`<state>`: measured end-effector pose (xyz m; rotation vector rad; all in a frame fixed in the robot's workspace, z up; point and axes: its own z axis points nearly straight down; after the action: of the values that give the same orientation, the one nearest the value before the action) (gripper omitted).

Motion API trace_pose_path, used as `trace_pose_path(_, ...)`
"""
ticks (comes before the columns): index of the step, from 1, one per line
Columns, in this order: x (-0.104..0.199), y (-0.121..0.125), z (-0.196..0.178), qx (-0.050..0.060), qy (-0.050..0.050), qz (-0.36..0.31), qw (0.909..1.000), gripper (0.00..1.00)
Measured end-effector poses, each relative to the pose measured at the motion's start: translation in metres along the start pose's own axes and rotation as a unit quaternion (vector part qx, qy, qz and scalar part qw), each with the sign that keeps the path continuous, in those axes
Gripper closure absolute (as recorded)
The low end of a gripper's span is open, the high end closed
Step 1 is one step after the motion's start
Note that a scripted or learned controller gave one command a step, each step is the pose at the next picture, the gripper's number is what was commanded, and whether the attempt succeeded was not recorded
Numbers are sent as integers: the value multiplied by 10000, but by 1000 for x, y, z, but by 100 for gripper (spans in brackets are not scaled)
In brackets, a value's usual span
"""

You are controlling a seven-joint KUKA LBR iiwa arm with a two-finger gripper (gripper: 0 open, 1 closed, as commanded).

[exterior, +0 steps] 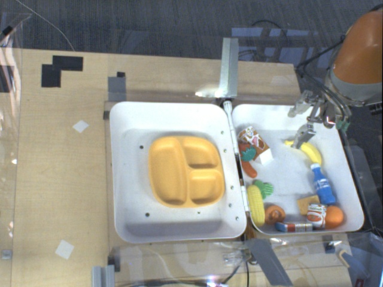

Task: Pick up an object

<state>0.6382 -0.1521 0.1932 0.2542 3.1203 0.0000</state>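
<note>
One camera looks down at a slant on both white bins (119, 178), seemingly from fairly high above.

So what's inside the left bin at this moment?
The left bin holds one yellow divided tray, lying flat near its middle, its compartments bare. Whatever might lie beneath the tray is covered. The toys all sit in the right bin.

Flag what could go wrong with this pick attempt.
1. The gripper hangs near the right bin's far wall, just above the banana; a curved, smooth toy like that may slip out.
2. The blue bottle lies close beside the banana and could get nudged.
3. Toys at the near edge are crowded; a grab there may catch two.
</note>
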Motion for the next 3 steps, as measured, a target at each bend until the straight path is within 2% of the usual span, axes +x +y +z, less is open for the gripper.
trace_pose_path(1,18,53,102,-6,16,-782,9969,0)
trace_pose_path(2,61,55,67,-3,30,26,10000,0)
trace_pose_path(3,61,55,67,-2,35,25,10000,0)
